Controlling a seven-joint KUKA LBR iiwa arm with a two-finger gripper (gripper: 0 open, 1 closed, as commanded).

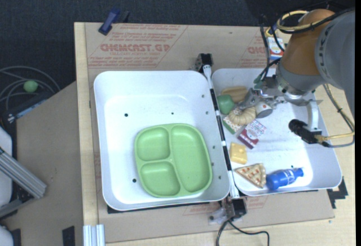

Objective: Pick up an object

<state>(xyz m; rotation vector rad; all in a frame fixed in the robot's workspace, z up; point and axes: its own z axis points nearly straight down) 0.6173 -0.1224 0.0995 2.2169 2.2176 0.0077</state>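
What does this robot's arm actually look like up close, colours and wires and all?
The arm is thick, rounded and grey, with a broad orange band above the wrist. Below that sits a grey and silver metal gripper. Yellow and black cables loop beside the band, and a black part with a thin yellow wire hangs off the wrist.

We list: a green three-compartment plate [171, 159] lying in the left bin [113, 104]; a blue marker [109, 22] at the bench's [146, 44] far edge; a green ball [30, 86] among cables on the floor.
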